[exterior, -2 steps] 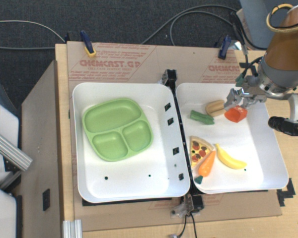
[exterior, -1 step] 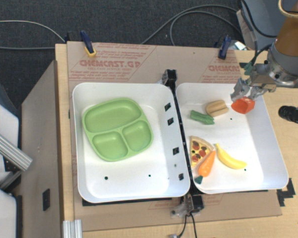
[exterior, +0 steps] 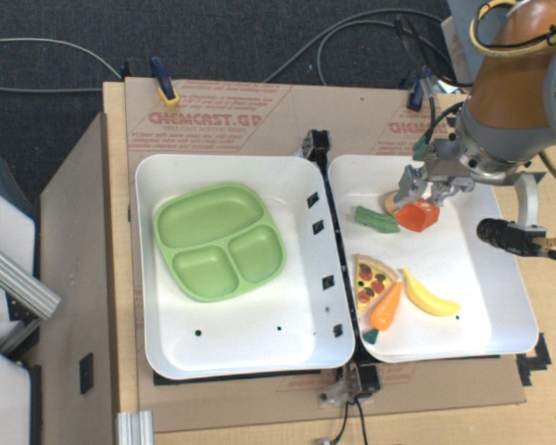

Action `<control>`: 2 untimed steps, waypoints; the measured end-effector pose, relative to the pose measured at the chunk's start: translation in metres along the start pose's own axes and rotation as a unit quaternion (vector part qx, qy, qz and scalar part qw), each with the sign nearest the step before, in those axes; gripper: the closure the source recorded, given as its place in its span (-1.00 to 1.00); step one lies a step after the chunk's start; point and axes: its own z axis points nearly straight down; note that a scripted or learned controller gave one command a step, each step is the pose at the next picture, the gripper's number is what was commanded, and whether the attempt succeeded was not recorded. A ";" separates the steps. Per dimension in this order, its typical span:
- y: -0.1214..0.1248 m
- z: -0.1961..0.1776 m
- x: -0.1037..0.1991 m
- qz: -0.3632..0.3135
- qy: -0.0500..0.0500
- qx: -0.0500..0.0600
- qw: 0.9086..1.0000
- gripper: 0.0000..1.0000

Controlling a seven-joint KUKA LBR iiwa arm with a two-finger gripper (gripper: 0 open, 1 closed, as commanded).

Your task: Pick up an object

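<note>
My gripper [exterior: 426,195] hangs over the back left part of the right bin [exterior: 500,286], pointing down. Directly beneath its tip is a red toy piece [exterior: 419,217], touching or nearly touching it. A tan round piece [exterior: 393,200] lies just left of the gripper, partly hidden by it. A green pod-shaped toy [exterior: 377,220] lies left of the red piece. Nearer the front of the same bin lie a pizza slice [exterior: 371,276], an orange carrot [exterior: 385,308] and a yellow banana [exterior: 429,295].
The left bin [exterior: 167,341] holds a green divided plate [exterior: 221,241]. A black divider with clips [exterior: 326,248] runs between the bins. A black cylinder on the arm [exterior: 508,235] juts over the right bin's right side. Cables trail behind the bench.
</note>
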 end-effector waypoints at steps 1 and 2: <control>-0.022 0.019 0.045 0.001 0.000 0.001 1.000 1.00; -0.041 0.032 0.101 0.000 0.000 0.001 1.000 1.00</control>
